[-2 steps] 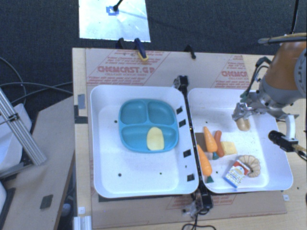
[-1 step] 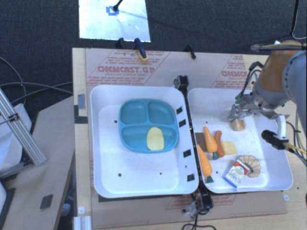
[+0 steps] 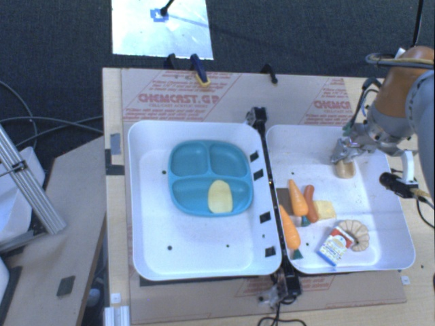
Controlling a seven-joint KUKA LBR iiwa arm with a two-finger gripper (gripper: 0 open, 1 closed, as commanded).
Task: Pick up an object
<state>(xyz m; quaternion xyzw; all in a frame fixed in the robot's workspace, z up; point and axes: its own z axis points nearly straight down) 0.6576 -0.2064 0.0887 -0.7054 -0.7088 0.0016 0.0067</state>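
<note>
Two white bins side by side on the bench. Left bin (image 3: 153, 250) holds a blue divided plate (image 3: 209, 177) with a pale yellow piece (image 3: 219, 197) in its near compartment. Right bin (image 3: 391, 246) holds a tan block (image 3: 344, 169) at the far side, with the gripper (image 3: 345, 152) just above it, touching or nearly so. Nearer: two carrots (image 3: 297, 197), a yellow block (image 3: 325, 210), another carrot (image 3: 290, 231) by the divider, a small carton (image 3: 334, 246) and a ridged cookie-like piece (image 3: 357, 231). Arm (image 3: 401, 94) enters from the right.
</note>
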